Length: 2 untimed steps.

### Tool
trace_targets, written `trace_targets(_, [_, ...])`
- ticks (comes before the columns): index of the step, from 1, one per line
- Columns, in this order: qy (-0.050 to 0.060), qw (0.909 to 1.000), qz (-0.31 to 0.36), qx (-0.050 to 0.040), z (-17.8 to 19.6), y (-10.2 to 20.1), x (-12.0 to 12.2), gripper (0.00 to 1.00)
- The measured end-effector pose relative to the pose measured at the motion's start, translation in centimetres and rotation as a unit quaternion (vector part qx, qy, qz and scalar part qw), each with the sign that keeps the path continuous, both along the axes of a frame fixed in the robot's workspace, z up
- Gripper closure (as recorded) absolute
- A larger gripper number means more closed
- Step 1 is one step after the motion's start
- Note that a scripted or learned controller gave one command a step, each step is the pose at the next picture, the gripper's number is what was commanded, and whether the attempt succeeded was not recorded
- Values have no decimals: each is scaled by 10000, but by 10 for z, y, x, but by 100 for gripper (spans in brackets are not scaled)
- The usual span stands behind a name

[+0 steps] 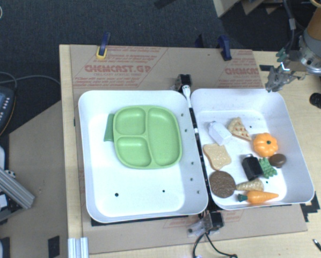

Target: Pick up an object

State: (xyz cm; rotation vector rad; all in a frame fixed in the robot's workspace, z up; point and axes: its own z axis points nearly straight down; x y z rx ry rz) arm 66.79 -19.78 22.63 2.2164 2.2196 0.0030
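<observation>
Overhead, metal two-finger claw (277, 84) hovers w/ nothing between fingers, grip state unclear; small orange toy pumpkin (265, 144) sits below it.

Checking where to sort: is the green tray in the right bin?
No, the green tray lies in the left bin; the right bin holds the toy foods.

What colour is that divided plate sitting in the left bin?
Light green. The divided plate shows plainly in the camera view, lying in the left white bin.
</observation>
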Motion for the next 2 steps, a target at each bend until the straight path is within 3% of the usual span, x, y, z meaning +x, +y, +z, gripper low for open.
trace_targets(2, [36, 10000, 17, 24, -6, 99, -36, 100])
